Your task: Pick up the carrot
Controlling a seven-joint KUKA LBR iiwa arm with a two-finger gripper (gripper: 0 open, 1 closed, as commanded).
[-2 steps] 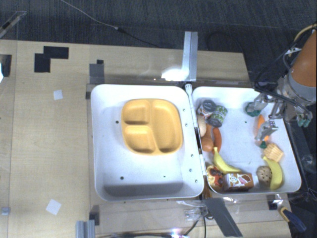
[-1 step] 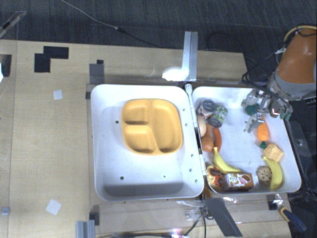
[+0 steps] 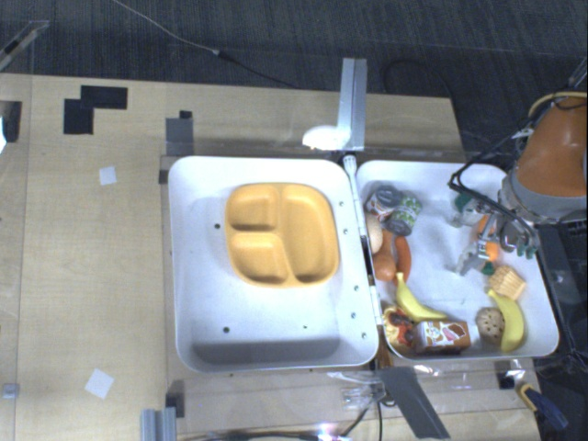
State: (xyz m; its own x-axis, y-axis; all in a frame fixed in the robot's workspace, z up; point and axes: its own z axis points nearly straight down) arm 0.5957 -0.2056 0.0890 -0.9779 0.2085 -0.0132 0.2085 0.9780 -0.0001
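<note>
carrot (image 3: 402, 254) lying at right bin's (image 3: 441, 175) left side, beside banana (image 3: 418, 305). gripper (image 3: 480, 257) well right of it, near cracker (image 3: 508, 283); finger state impossible to tell.

My arm (image 3: 554, 159) comes in as a rounded grey body with a broad orange band wrapped above the wrist, the orange glossy and domed, catching a pale highlight along its upper edge. Below the band sits a grey collar that narrows toward the wrist. Thin black cables loop out from that collar on the side toward the bins, curling in loose arcs. Further down my wrist carries a small cluster of hardware: pale metal pieces, a bit of green and a spot of orange among them, too small to make out in detail. My fingers (image 3: 480, 257) are slim, light grey metal, ending in narrow tips.
</note>
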